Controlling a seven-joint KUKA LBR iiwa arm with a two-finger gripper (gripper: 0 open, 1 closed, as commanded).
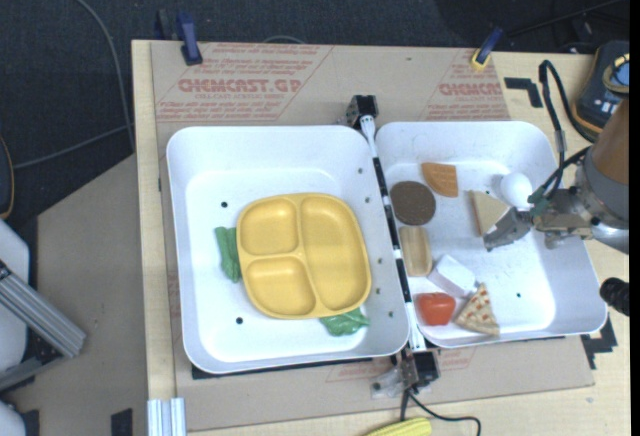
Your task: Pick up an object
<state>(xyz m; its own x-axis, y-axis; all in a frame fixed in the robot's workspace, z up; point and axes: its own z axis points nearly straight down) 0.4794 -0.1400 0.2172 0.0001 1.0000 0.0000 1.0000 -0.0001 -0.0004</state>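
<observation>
Hovering right of frame, the end effector (pixel 497 236) — state unclear — nears a tan wedge (pixel 487 212): light, stiff, best pinched across its edges.

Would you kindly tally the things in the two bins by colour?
Yellow: 1, tray
Green: 2, left and lower
Brown: 1
Orange: 1
Tan: 2
White: 2
Red: 1
Pizza: 1
Total: 11

Two bins sit side by side. In the left bin (pixel 190 224) lies a tray (pixel 300 254). In the right bin (pixel 560 304), the cookie (pixel 412 203) is at 9 o'clock, the pizza slice (pixel 478 310) at 6 o'clock, and the gripper (pixel 505 232) at 3 o'clock
</observation>
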